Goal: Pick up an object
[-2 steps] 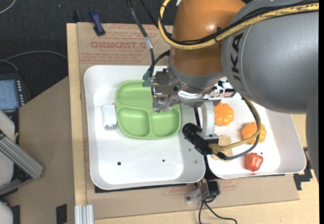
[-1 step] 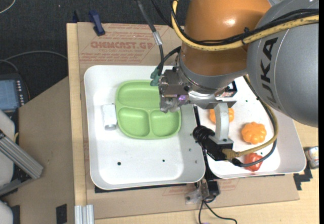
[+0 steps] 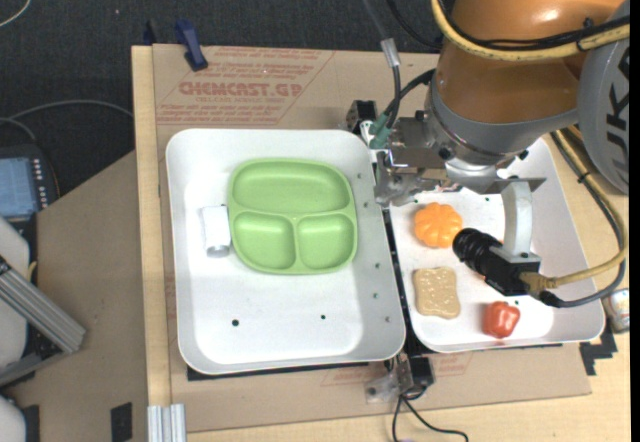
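Note:
In the right bin (image 3: 575, 325) lie an orange pumpkin-shaped toy (image 3: 438, 225), a tan biscuit-like piece (image 3: 437, 292) and a small red pepper (image 3: 501, 319). My gripper (image 3: 396, 180) hangs over the far left corner of that bin, just left of and above the orange toy, under the big orange wrist band. Nothing shows between its tips. The arm's body hides the back part of the right bin.
The left bin (image 3: 280, 315) holds a green three-compartment plate (image 3: 293, 215) and a small white block (image 3: 215, 228) to the plate's left. The ridge between the two bins runs right under the gripper. Cardboard lies beneath both bins, with cables at the back.

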`<state>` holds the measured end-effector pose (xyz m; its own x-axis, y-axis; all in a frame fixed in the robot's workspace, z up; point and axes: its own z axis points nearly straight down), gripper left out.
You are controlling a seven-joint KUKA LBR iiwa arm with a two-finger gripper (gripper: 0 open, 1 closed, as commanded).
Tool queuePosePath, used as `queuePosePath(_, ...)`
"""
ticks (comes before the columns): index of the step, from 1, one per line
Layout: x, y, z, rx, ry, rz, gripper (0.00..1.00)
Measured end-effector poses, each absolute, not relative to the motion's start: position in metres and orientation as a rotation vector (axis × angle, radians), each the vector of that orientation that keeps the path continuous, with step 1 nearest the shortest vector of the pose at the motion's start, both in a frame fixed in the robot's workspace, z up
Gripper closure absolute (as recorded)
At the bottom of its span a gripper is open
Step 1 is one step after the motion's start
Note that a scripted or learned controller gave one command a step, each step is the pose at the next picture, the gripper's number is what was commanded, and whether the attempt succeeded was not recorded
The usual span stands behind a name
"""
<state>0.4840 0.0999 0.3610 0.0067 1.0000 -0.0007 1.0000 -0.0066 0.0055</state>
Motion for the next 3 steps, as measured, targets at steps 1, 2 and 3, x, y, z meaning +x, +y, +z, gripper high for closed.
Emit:
queuePosePath(1, 0.479, 0.164, 0.375, 2.213, 2.229, 0.006, 1.0)
queuePosePath(2, 0.479, 0.229, 0.449, 2.211, 2.228, 0.016, 1.0)
queuePosePath(3, 0.478, 0.17, 0.315, 2.233, 2.218, -0.023, 1.0)
